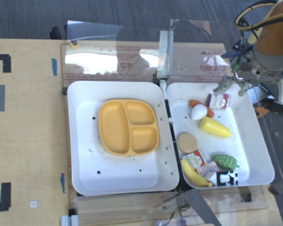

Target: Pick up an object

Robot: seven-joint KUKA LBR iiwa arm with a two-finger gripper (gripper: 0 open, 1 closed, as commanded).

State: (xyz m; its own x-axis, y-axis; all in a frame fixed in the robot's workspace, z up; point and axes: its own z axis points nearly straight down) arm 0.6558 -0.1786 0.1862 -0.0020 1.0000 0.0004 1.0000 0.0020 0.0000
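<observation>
Up right, the tool [233,84] gapes wide above a red-and-white packet [219,100], label unreadable

Glossy white plastic bins [80,102], matt yellow tray [128,126] — plastic

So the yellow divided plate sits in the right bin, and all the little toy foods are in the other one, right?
Not quite. The camera view shows the yellow divided plate in the left bin; the toy foods, such as the banana and egg, lie in the right bin.
</observation>
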